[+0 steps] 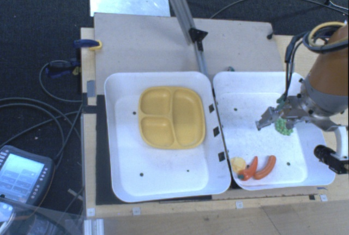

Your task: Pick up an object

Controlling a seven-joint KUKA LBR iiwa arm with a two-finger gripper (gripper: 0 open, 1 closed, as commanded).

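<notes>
My gripper (277,119) hangs over the middle of the right bin (240,103), reaching in from the right. A small green item (283,128) lies directly under or against it, partly hidden by the gripper's body. I cannot tell whether it is touched. Near the bin's front edge lie a small yellow piece (238,163), a red-orange carrot-like piece (250,169) and a brown-orange sausage (265,167), all well apart from the gripper.
The left bin (122,168) holds a yellow divided plate (172,118). A grey pole (180,2) slants down to the gap between the bins at the back. Cables and a handheld pendant (19,174) lie left of the bench.
</notes>
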